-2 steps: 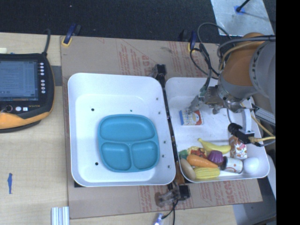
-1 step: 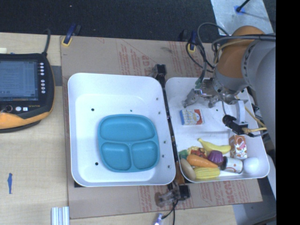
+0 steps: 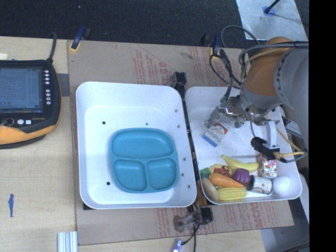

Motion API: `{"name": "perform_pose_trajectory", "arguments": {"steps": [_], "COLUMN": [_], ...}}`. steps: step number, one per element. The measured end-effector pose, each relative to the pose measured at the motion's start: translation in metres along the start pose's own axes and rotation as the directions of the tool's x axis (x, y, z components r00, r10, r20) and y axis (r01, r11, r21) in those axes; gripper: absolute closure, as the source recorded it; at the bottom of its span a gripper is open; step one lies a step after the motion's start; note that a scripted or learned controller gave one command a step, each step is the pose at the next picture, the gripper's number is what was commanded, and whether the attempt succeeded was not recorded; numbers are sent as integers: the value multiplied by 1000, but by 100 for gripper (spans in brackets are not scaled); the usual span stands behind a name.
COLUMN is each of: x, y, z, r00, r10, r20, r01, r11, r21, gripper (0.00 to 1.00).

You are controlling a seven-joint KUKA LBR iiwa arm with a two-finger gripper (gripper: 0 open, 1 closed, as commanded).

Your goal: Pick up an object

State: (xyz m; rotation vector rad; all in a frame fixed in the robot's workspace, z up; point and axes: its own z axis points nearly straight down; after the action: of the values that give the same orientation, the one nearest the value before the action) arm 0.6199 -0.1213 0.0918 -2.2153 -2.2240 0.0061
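Gripper (image 3: 219, 118) hung low in the right bin (image 3: 197, 106) | grip state could not be told | packet (image 3: 214, 135) lay just below it | toy food pile (image 3: 236, 180) nearer the front

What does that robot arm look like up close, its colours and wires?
The arm is bulky and rounded, grey with an orange band above the wrist. Black cables loop around it, and thinner wires trail near the wrist. Its small metal pincer is silvery grey.
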Motion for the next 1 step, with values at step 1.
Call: {"name": "perform_pose_trajectory", "arguments": {"steps": [1], "x": [-30], "y": [32], "z": [-1], "r00": [1000], "r10": [2], "r20": [-1], "r01": [-2], "r11": [1000], "r21": [-2], "gripper": [0]}}
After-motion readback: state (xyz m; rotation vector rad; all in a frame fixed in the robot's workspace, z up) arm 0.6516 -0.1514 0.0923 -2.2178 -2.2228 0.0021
